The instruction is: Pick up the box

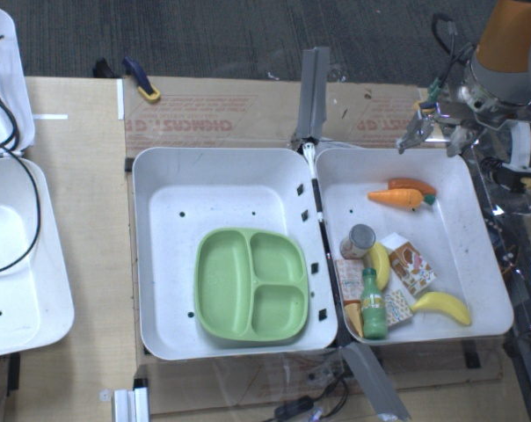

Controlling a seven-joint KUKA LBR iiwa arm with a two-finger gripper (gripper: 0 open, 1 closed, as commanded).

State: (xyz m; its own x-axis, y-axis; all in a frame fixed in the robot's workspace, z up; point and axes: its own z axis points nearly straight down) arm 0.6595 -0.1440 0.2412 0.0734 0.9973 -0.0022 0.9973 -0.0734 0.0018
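A dark carpeted floor runs behind a wooden table [81, 192] partly covered by a flattened cardboard sheet [221, 112]. Two shallow white bins sit side by side on it. The left bin [160, 236] holds a green divided plate [250, 284] lying flat toward its front right. The right bin [476, 236] holds the clutter.

The box [411, 265], small, white with a picture on its face, lies flat and skewed near the middle of the right bin. A banana [379, 264] sits just beside it on the left, and a grey can [361, 240] stands touching that banana's upper end. A second banana [443, 306] lies near the front right, just below the box. A green bottle [373, 304] stands or leans at the front of the bin, over a flat packet [348, 280] and beside another small printed packet [397, 308]. Two carrots [399, 197] lie together toward the back of the bin, well apart from the box.

The arm [510, 33] comes in at the upper right, orange band above a grey wrist. Its hand [434, 134] hangs over the back rim of the right bin, above the carrots and well away from the box. The fingers [413, 137] hang spread apart, with nothing between them.

At the far left, another white tray [19, 262] carries black cables [6, 121]. A blue and yellow clamp [141, 81] lies on the table's back edge.
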